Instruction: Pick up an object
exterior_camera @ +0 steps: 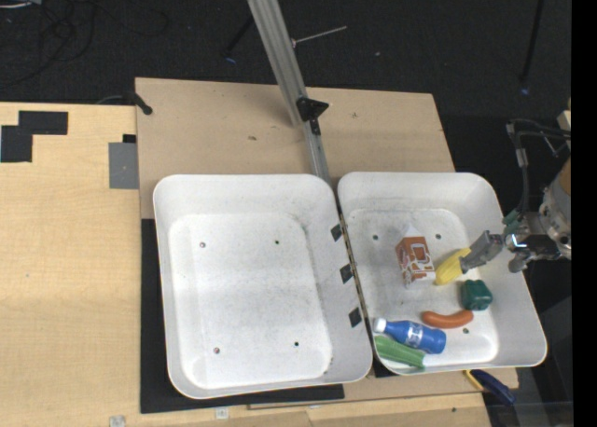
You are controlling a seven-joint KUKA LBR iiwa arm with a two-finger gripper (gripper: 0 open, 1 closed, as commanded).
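- Nearest the camera, the right bin (438, 190) holds a green piece (399, 353) and a blue bottle (415, 335) at 7 o'clock, against the front wall.
- An orange sausage (447, 319) and a green block (477, 296) lie at 5 o'clock; a red carton (413, 260) and a yellow piece (452, 267) sit near centre.
- The pincer (487, 250) hangs at 3 o'clock, just beside the yellow piece. Whether it is spread or pinching cannot be told.
- Step in hand, as judged: approach; nothing is seen lifted.
- Next move calls for a descent centred on one item, clear of its neighbours.
- The arm is cut off at the right; the yellow piece's shape is unclear.
- The left bin (244, 190) sits at 9 o'clock on the counter (65, 229).
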